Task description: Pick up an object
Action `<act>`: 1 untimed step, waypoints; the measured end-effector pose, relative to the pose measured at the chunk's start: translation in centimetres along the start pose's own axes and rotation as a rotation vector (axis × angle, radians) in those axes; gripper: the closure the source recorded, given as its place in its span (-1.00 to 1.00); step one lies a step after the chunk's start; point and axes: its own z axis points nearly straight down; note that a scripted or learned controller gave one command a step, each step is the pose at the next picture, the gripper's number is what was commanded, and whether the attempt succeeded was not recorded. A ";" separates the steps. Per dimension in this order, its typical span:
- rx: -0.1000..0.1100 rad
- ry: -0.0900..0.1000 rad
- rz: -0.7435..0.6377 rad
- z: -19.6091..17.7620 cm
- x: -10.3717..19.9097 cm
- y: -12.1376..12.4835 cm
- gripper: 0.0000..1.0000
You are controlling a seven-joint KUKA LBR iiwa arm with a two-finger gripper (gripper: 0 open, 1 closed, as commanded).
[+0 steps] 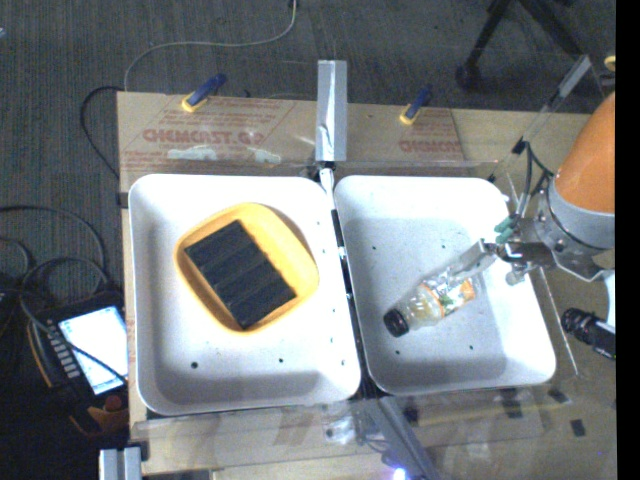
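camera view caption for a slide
Gripper over the right bin by a clear bottle; yellow dish in the left bin.

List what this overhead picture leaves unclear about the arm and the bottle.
- Gripper: small and blurred against the right bin; whether it touches the bottle cannot be told.
- Arm: cut off by the right edge.
- Bottle label: too small to read.
- Yellow dish: its base is hidden under the dark slab.

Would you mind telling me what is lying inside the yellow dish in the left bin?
A dark ridged rectangular block lies in the yellow dish, covering most of its floor; whatever is beneath the block is hidden.
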 end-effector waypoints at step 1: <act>-0.014 -0.004 -0.114 16.6 -2.1 2.0 -1.00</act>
